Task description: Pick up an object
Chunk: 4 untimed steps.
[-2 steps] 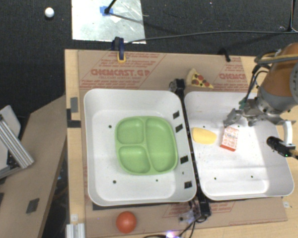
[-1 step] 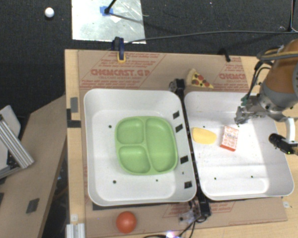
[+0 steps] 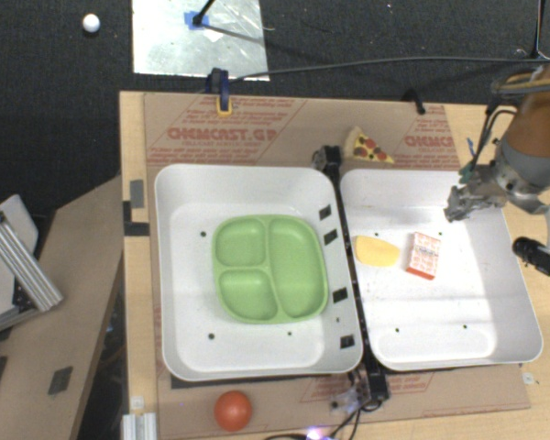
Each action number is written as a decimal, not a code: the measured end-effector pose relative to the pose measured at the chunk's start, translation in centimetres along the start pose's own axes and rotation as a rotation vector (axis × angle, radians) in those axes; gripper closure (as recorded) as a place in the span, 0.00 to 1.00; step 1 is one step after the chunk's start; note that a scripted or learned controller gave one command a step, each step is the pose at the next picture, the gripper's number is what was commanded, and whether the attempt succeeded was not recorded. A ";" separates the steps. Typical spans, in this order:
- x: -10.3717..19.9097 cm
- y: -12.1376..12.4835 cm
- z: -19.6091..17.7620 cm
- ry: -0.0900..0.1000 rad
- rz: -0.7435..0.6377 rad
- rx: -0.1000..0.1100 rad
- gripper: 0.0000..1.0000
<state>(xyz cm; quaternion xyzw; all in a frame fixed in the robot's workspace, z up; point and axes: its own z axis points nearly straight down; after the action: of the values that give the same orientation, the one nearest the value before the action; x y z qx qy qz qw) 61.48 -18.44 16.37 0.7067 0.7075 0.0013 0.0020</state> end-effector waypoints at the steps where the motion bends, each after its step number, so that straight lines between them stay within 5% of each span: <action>1: 0.1 -0.5 -4.7 0.000 -0.002 -0.001 1.00; 2: 0.0 -0.3 -9.4 -0.001 -0.004 -0.003 1.00; 4: 10.2 0.6 -8.3 0.003 -0.008 0.004 1.00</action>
<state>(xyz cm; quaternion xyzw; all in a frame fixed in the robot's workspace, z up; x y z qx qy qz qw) 62.08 -8.22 24.67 0.7038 0.7104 0.0009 -0.0003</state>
